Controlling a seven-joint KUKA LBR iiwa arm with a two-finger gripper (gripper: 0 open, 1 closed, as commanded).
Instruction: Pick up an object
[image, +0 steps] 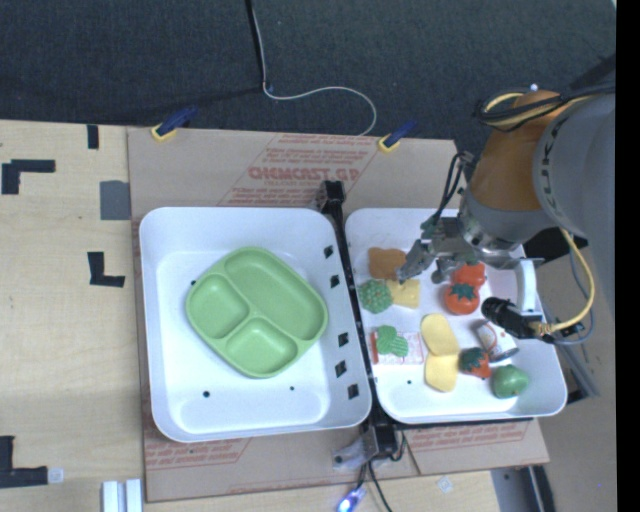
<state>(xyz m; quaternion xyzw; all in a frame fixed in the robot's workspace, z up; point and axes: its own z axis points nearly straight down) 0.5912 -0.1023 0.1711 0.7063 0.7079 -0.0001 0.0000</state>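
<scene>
One fixed camera looks down at a slant on both bins (160, 300) from above.

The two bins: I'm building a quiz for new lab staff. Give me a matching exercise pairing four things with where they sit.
Things:
1. green divided plate
2. tomato
3. green ball
4. gripper

Places:
A. right bin's near right corner
B. left bin's middle
C. over the right bin's far left part, above an orange-brown piece
D. right bin's middle, beside the arm

Pairs: 1-B, 2-D, 3-A, 4-C
</scene>
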